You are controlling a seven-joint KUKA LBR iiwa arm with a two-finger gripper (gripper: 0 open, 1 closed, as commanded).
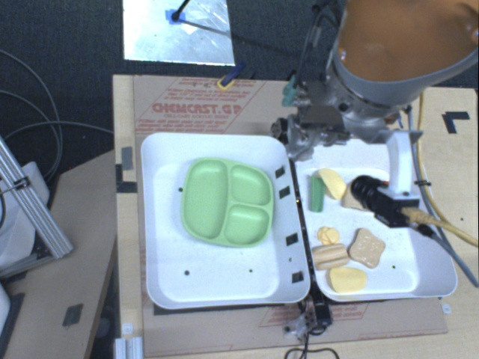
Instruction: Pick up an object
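**Bench seen from above.** The arm (pixel 374 99) enters from your right and hides the far edge of the right bin (pixel 438 275). Its gripper (pixel 303 142) hangs over that bin's far left corner, close to the wall shared with the left bin (pixel 168 279). You cannot tell whether the claw is spread or pressed together.

The pickable objects all lie in the right bin:
- a green stick (pixel 317 193) touching a yellow wedge (pixel 334 183), both nearest the gripper
- nearer you, a small tan knot (pixel 328 235), a tan roll (pixel 330 256), a toast slice (pixel 367 248) and a yellow lump (pixel 348 279)

The left bin holds a green three-part plate (pixel 227 202). Both bins rest on printed cardboard (pixel 194 107). A foil sheet (pixel 179 21) lies beyond it.
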